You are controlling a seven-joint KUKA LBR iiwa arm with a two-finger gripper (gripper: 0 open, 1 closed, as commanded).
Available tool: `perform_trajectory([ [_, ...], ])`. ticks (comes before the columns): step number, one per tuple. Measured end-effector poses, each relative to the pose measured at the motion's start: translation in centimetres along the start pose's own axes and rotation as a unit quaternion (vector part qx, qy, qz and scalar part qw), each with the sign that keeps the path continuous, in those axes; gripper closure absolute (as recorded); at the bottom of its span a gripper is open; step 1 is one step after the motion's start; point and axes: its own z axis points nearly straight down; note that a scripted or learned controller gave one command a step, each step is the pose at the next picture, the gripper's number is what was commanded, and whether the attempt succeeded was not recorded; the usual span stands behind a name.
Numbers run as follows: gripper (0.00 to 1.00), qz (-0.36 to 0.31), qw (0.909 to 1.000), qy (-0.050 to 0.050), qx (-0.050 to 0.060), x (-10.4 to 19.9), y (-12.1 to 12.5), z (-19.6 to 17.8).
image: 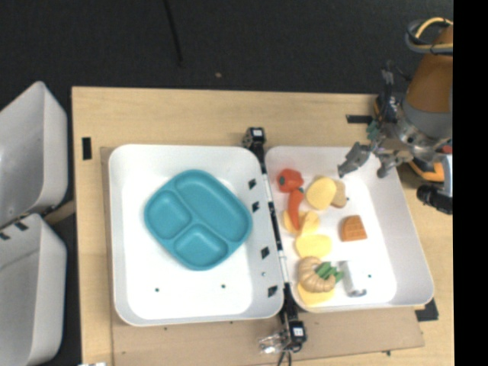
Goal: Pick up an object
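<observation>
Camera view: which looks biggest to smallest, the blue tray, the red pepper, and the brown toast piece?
1. Blue tray, by far.
2 and 3. Brown toast piece and red pepper look alike in size; no ranking.

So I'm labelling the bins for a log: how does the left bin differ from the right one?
The left bin holds one thing, a blue divided plate; the right bin holds a heap of small toy foods. The gripper is over the right bin's far edge, not the left bin. Both are shallow, white and side by side.
</observation>
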Motion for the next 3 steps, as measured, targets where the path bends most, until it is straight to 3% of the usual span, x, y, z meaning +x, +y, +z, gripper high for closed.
perform_trajectory([
  [1, 0.00, -0.002, 1.0000, -0.001, -0.005, 0.0, 0.2, -0.6],
  [3, 0.00, 0.000, 1.0000, -0.001, -0.003, -1.4, -0.3, 9.0],
])
